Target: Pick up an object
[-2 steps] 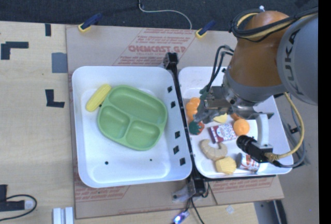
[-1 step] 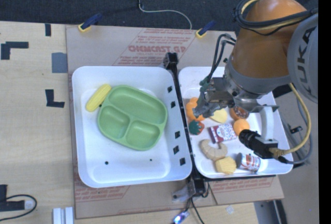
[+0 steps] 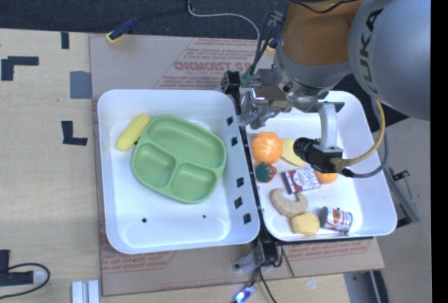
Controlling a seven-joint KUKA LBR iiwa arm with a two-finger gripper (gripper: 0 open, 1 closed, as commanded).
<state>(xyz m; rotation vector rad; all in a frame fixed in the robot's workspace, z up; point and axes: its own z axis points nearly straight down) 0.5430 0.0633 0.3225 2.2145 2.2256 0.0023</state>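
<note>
Here my gripper (image 3: 260,113) hangs over the upper left corner of the right bin (image 3: 371,175), close to the divide between the two bins. I cannot tell how it stands, since the metal parts under my wrist blur together against the white wall.

Just below and slightly right of my gripper lies an orange fruit (image 3: 267,148), the nearest thing to me, apart from my tip by a small gap. Under the fruit sits a small red and green piece (image 3: 264,171), touching or nearly touching it. To the right of that lies a red and white packet (image 3: 301,180), and beyond it a second orange piece (image 3: 325,176), partly hidden by a black fitting on my cable. Lower in the bin lie a tan peanut-shaped item (image 3: 288,203), a yellow block (image 3: 305,224) and a small can (image 3: 337,219) on its side.

The left bin (image 3: 119,217) holds a green divided tray (image 3: 180,158), with a yellow corn cob (image 3: 132,131) at its upper left edge, well apart from my gripper.
</note>
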